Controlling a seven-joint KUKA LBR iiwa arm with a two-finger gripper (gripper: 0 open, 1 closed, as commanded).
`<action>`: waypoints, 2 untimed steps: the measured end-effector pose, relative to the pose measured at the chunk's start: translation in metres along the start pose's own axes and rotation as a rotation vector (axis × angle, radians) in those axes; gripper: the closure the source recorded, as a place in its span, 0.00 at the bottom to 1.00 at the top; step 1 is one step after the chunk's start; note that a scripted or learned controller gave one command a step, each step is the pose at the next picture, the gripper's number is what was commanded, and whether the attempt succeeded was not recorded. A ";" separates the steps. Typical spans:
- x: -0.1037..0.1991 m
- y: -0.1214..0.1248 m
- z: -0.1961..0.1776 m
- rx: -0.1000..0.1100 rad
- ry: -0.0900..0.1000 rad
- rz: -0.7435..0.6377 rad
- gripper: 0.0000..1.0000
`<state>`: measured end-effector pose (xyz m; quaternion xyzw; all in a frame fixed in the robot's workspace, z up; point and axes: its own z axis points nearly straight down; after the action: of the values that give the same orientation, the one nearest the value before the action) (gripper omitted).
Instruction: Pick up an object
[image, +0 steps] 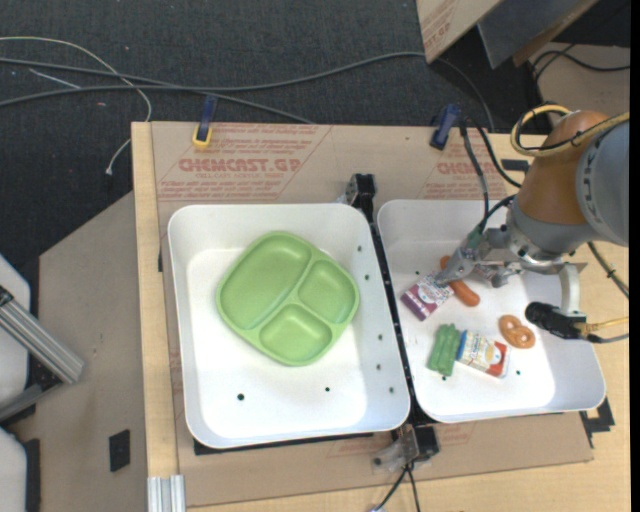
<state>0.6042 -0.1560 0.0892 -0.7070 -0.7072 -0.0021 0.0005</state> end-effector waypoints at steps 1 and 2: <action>0.000 0.002 -0.013 -0.009 -0.004 -0.001 1.00; -0.005 0.006 -0.058 -0.003 -0.005 0.000 1.00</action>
<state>0.6102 -0.1614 0.1472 -0.7069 -0.7073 -0.0014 -0.0026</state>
